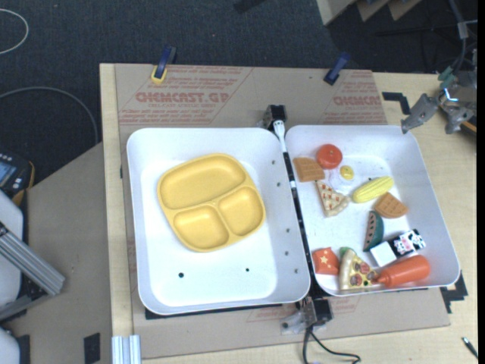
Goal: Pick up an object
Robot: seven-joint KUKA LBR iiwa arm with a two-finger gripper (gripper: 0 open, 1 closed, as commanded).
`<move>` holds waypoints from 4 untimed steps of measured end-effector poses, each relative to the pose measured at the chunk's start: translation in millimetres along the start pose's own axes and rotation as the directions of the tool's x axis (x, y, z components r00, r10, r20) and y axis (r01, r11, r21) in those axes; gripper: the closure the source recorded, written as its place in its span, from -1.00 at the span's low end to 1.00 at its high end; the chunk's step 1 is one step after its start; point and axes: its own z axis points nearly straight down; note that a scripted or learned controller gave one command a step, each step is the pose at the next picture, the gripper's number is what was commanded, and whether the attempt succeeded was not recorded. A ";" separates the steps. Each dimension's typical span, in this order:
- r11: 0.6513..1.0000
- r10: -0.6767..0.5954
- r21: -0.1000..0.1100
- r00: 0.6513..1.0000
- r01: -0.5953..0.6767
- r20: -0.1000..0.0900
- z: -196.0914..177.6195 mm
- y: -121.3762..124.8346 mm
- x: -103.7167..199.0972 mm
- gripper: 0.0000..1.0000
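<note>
Beyond the right bin's (424, 173) far corner, the jaws (439, 111) hover; their opening cannot be told.

Left bin (144, 203) held a yellow divided plate (211, 201). Right bin (424, 173) held toy food: tomato (329, 155), corn cob (372, 189), pizza slices (331, 197), carrot (402, 272) at lower right. Gripper (424, 111) sat at the frame's upper right edge, outside the bins, nothing between its fingers.

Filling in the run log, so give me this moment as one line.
gripper: above right bin's far right corner, holding nothing seen | toy food: in right bin | yellow divided plate: in left bin
</note>
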 end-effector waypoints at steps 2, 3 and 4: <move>1.000 -0.002 -0.008 1.000 0.002 0.002 41.6 -7.0 -2.6 -1.00; 1.000 -0.003 -0.009 1.000 0.003 0.002 84.7 -8.6 -4.1 -1.00; 1.000 -0.004 -0.009 1.000 0.004 0.002 142.7 -9.5 4.9 -1.00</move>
